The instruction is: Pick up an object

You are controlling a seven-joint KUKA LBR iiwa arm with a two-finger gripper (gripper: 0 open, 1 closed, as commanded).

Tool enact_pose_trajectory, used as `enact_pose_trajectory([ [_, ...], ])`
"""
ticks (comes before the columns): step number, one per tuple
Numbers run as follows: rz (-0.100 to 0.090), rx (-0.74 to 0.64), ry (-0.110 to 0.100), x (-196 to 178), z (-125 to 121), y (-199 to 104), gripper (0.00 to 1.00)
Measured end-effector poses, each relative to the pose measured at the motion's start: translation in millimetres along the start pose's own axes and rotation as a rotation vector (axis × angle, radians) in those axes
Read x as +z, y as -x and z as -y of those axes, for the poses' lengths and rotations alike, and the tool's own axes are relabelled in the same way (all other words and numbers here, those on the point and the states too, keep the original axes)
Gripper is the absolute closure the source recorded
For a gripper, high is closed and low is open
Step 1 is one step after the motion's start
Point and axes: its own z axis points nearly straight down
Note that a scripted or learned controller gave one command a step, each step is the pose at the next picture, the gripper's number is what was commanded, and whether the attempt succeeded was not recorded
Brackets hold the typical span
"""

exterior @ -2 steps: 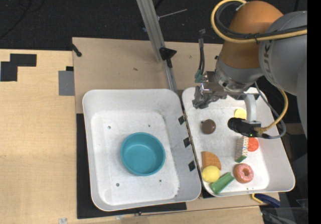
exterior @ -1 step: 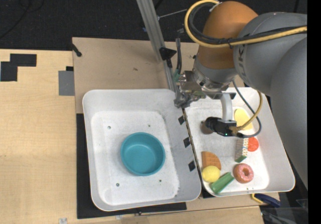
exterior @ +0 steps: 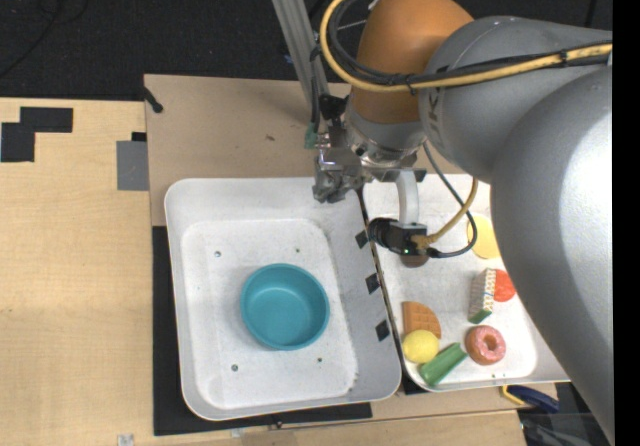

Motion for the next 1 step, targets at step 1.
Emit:
enact_pose_trajectory([
  [1, 0.000, 0.003, 0.000, -10.7, 7.2, -2.9, 1.00],
])
